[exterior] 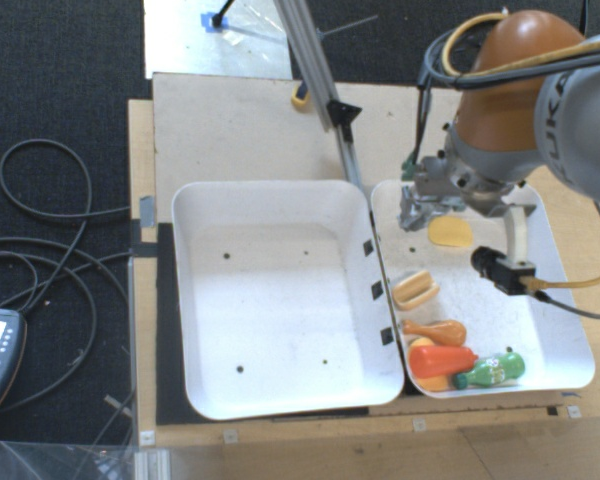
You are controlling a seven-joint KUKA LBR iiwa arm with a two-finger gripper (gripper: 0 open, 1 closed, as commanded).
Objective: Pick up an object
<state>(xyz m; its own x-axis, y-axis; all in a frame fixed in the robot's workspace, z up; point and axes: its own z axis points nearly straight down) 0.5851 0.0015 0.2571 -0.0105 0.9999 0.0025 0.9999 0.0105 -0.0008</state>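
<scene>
Bins: smooth white plastic. Bench: matt board. Floor: dark rough carpet. Bottle: glossy green plastic.

Two shallow white bins sit side by side on the desk. The left bin occupies the centre of the frame; the right bin lies toward the lower right. The grey arm with its orange band enters from the upper right, its gripper hanging over the upper end of the right bin, just beside a flat yellow item. Lower in that bin lie a hot dog bun, an orange drumstick-like toy, a red-orange carrot-like piece and a green bottle, clustered near the bottom edge. Black cables loop across the floor at the left.
</scene>
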